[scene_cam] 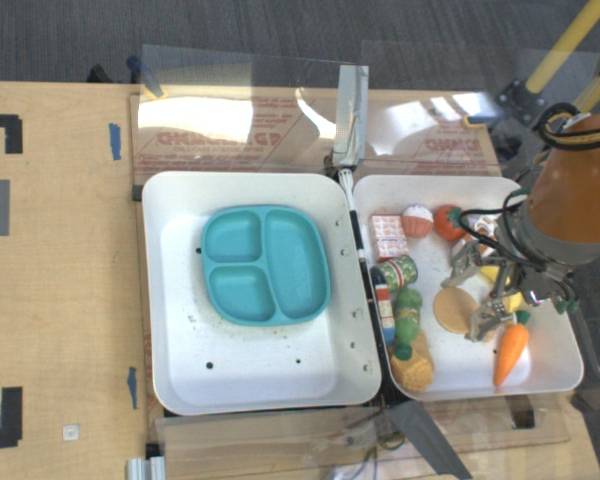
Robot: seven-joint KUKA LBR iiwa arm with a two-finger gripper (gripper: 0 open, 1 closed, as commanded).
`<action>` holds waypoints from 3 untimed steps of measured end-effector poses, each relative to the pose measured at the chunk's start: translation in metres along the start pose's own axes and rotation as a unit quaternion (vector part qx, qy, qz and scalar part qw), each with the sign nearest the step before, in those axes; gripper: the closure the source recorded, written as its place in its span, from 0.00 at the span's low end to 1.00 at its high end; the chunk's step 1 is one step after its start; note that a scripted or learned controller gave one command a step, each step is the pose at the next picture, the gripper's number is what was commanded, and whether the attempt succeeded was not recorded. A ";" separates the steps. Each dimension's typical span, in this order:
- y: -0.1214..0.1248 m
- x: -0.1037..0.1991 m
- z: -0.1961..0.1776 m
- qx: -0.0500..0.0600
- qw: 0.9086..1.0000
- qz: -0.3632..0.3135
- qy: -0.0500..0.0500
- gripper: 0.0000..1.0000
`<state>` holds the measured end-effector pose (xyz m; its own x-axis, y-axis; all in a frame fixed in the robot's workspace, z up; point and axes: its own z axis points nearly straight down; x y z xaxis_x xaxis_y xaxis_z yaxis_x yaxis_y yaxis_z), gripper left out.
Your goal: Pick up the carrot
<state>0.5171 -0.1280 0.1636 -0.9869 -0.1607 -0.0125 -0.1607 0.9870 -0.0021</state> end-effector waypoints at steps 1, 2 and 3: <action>-0.042 0.027 0.057 -0.004 0.965 -0.260 0.006 1.00; -0.042 0.026 0.056 -0.003 0.965 -0.261 0.005 0.00; -0.044 0.035 0.076 -0.002 0.981 -0.195 0.004 0.00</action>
<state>0.4908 -0.1768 0.0871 -0.8503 -0.5263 -0.0032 -0.5263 0.8503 -0.0005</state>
